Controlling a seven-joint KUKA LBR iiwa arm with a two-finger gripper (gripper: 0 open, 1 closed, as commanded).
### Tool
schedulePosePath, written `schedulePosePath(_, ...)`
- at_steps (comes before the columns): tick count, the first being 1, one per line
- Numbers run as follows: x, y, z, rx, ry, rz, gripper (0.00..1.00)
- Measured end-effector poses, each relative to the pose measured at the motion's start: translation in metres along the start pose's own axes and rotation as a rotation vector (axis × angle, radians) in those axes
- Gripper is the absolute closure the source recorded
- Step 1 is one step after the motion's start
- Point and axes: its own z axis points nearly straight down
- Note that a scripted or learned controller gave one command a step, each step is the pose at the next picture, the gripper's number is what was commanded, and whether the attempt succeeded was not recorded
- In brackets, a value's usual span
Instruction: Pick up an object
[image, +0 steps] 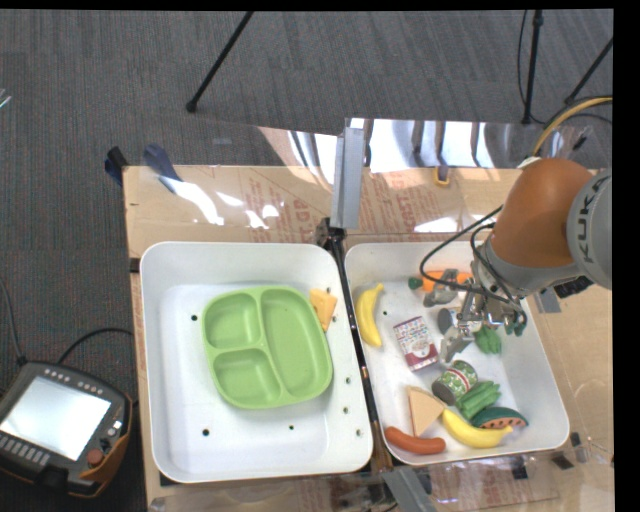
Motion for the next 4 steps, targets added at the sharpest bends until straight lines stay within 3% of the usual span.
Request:
schedulePosePath(1, 0.053, 0.062, 0.008, -0.002, 0.007, 0.215, 0.0)
schedulePosePath(2, 0.129, 0.025, 0.006, -0.001, 0.002, 0.351, 0.0)
schedulePosePath(3, 0.102, 0.07, 0.008, -0.001, 0.009, 0.466, 0.0)
schedulePosePath(4, 0.102, 0.07, -0.001, 0.002, 0.01, 0.463, 1.0)
